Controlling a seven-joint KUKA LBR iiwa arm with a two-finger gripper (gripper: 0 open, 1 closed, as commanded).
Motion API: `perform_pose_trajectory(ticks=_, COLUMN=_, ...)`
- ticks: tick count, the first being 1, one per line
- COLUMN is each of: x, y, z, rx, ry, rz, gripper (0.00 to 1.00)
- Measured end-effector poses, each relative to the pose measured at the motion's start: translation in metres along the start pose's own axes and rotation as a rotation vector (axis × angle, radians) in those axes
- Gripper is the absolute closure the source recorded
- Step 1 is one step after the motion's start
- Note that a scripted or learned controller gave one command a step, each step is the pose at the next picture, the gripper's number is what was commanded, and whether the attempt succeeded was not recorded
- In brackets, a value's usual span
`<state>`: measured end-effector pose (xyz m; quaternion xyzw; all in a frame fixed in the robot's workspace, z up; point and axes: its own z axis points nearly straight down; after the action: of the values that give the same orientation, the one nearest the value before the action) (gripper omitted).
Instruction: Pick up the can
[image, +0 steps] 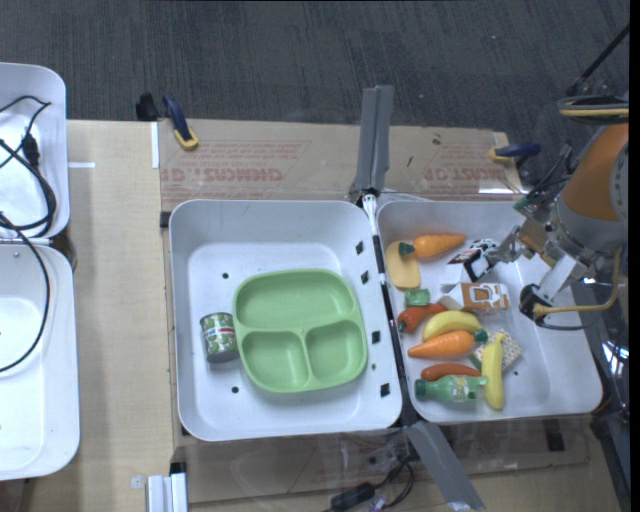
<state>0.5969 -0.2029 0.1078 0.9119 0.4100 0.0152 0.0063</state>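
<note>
Overhead view of two white bins side by side. The can (217, 336) lies on its side in the left bin (190, 400), at about 9 o'clock of the green tray (300, 330) and just beside the tray's rim. Its long axis appears to run roughly 12-to-6, though it is small in frame.

The gripper (478, 262) hangs over the right bin (575, 385), near that bin's 12 o'clock edge, above a clutter of toy food: carrots (440, 244), a banana (451, 322) and a carton (485, 296). Whether its fingers are spread or closed cannot be told, and nothing can be seen held.

From the gripper, the can lies toward 8 o'clock, well apart, across the divider (380, 290) and the tray (the move would likely cross both).

The can rests on bare bin floor, with open floor between it and the bin's left wall; the tray rim crowds its 3 o'clock side. Beyond the bins lie a wooden bench (110, 300) and a dark floor (300, 50).
</note>
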Motion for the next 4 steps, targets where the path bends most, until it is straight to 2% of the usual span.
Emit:
perform_pose_trajectory(ticks=1, x=0.041, y=0.048, z=0.004, rx=0.025, ry=-0.014, rz=0.062, gripper=0.00)
perform_pose_trajectory(ticks=2, x=0.018, y=0.021, z=-0.001, rx=-0.009, ry=0.003, rz=0.146, gripper=0.00)
perform_pose_trajectory(ticks=3, x=-0.050, y=-0.060, z=0.012, rx=0.019, ry=-0.026, rz=0.350, gripper=0.00)
perform_pose_trajectory(ticks=4, x=-0.091, y=-0.076, z=-0.028, rx=0.024, ry=-0.027, rz=0.456, gripper=0.00)
